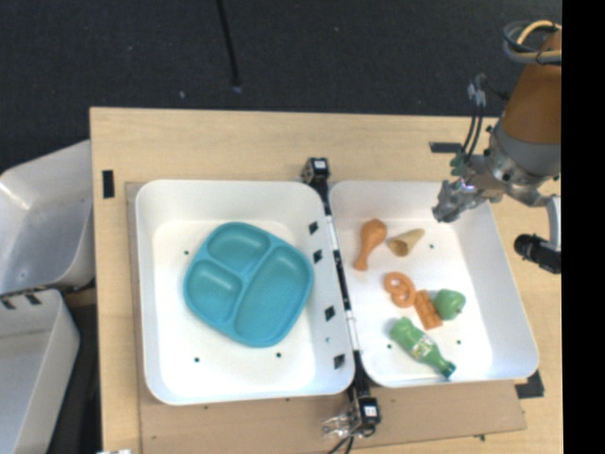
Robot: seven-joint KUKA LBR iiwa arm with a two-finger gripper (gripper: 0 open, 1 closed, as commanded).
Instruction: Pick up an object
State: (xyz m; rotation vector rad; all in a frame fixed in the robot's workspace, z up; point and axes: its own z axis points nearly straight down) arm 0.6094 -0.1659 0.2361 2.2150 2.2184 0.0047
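One hand [452, 203] hangs over the right bin [501, 282] at its 1 o'clock corner; grip state can't be told. Toys lie apart below it: chicken leg [371, 239], cone [406, 242], pretzel [400, 288], carrot [440, 305], green bottle [421, 346]. Blue plate [249, 283] sits centered in the left bin [156, 348] on the table [189, 145].

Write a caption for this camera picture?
Robot gripper above the right bin of toys; blue plate in the left bin.
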